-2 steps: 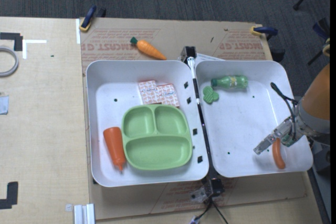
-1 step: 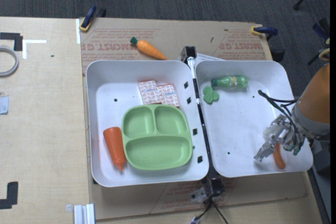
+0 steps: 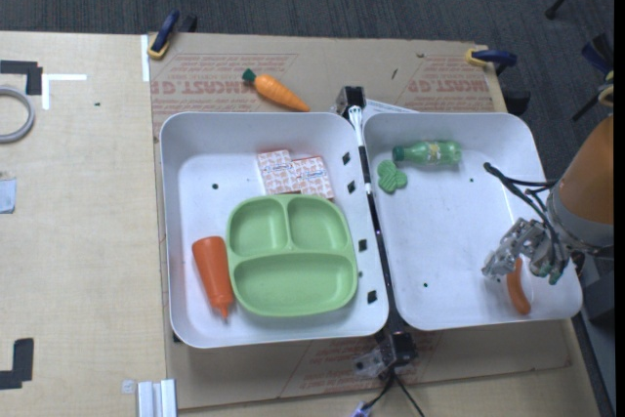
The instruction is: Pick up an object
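My gripper [image 3: 515, 257] hangs low over the near right corner of the right bin [image 3: 444, 239]. A small orange sausage-shaped piece [image 3: 519, 294] lies on the bin floor right under and just in front of it, and its upper end is hidden by the gripper. A green bottle [image 3: 427, 152] lies on its side at the far end of the same bin. A small green leaf-shaped piece [image 3: 392, 177] rests beside the bottle.
The left bin [image 3: 186, 210] holds a green divided plate [image 3: 291, 256], an orange carrot-like toy [image 3: 213, 275] and two printed packets [image 3: 291, 173]. A toy carrot [image 3: 276, 90] lies on the cardboard behind the bins. Black cables [image 3: 518, 186] run along the right bin's right rim.
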`<state>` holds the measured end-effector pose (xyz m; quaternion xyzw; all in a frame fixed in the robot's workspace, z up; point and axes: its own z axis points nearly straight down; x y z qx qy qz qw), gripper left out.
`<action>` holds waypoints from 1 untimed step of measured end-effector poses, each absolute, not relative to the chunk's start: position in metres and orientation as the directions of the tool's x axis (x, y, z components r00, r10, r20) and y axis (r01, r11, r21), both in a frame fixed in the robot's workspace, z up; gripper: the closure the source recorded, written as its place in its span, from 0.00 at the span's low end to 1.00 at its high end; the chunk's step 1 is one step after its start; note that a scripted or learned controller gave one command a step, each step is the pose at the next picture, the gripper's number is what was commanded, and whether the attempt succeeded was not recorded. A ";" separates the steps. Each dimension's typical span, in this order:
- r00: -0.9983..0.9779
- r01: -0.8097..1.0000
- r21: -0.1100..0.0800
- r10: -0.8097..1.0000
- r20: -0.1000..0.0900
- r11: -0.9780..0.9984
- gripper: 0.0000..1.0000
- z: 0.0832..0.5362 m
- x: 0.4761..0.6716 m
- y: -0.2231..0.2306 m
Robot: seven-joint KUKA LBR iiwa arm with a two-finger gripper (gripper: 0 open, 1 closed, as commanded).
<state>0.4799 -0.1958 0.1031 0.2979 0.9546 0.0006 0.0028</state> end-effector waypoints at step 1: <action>-0.775 0.632 0.002 0.632 -0.004 0.775 1.00 0.236 0.495 -0.128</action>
